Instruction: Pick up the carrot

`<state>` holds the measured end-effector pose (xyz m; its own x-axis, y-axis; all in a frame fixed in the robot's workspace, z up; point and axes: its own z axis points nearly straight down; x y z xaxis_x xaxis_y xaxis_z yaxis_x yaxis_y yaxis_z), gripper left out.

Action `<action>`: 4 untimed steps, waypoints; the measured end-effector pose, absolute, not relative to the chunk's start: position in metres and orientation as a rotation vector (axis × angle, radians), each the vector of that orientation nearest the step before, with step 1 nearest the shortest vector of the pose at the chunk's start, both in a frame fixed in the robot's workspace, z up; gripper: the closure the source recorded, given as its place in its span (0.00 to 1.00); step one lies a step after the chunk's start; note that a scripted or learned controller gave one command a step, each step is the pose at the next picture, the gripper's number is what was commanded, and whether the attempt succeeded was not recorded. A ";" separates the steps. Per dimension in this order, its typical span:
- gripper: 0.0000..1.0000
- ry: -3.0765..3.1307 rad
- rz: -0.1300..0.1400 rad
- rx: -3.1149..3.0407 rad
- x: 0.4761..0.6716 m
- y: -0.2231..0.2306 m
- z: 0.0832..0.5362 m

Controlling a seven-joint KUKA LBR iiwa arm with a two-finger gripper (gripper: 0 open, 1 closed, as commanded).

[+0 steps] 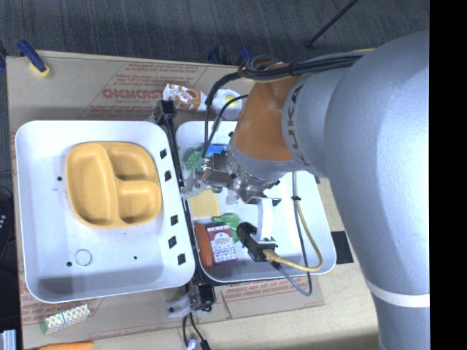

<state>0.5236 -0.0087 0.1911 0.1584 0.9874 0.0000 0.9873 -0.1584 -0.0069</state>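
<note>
Carrot [203,245] lies along the right bin's [322,248] left wall, touching a red packet [223,243]; gripper [213,179] hangs nearby, and I can't tell its grip.

- The carrot [204,246] looks to be the stubby orange-red piece in the right bin [321,257].
- It lies flat, lengthwise along the bin's left wall, near the front corner.
- A red packet [222,243] touches its right side.
</note>
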 end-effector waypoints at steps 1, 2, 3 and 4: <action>0.00 -1.963 0.005 -2.450 0.524 -0.030 0.191; 0.00 -2.061 0.003 -2.367 0.564 -0.040 0.191; 0.00 -1.941 0.007 -2.464 0.499 -0.012 0.191; 0.00 -2.142 0.003 -2.296 0.517 -0.029 0.191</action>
